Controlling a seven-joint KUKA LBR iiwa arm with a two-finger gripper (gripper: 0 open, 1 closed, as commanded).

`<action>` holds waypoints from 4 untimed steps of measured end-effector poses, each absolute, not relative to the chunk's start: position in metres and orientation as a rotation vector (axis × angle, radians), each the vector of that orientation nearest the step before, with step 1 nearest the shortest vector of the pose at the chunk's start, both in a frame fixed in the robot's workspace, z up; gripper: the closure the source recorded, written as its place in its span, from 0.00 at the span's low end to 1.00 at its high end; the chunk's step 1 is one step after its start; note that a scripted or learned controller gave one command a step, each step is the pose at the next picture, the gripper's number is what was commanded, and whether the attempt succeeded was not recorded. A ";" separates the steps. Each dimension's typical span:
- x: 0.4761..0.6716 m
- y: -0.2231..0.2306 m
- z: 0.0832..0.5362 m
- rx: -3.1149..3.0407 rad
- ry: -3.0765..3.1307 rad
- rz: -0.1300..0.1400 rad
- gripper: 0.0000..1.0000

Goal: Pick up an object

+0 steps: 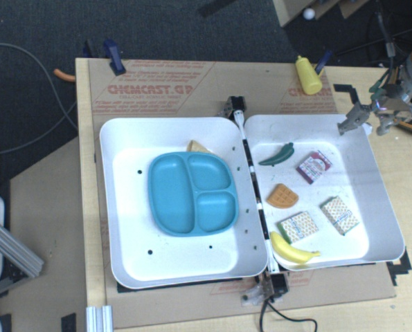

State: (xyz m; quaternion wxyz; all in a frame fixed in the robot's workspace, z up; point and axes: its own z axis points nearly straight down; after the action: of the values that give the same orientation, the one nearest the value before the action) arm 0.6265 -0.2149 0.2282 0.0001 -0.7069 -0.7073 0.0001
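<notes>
My gripper [368, 122] hovers over the far right corner of the right bin [372, 185], open, with nothing between its fingers. In that bin lie a green pepper [278, 155], a maroon packet [314, 166], an orange waffle piece [282, 196], two patterned boxes [299, 225] [340, 214] and a yellow banana [292, 252] at the near left corner. The gripper is beyond and to the right of all of them; the maroon packet is the closest.
The left bin [122, 151] holds a blue divided plate [192, 191] with a tan piece [197, 146] poking out behind it. A yellow bottle [307, 75] lies on the bench beyond the right bin. Clamps join the bins in the middle.
</notes>
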 end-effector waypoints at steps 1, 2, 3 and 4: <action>0.637 -0.158 0.125 -2.217 -2.221 0.001 0.00; 0.614 -0.154 0.090 -2.230 -2.232 -0.010 0.00; 0.616 -0.152 0.102 -2.228 -2.234 -0.018 1.00; 0.615 -0.152 0.101 -2.228 -2.233 -0.017 0.00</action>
State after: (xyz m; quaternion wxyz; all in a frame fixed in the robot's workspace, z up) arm 0.6154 -0.1515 0.1013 -0.0061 -0.7063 -0.7079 -0.0055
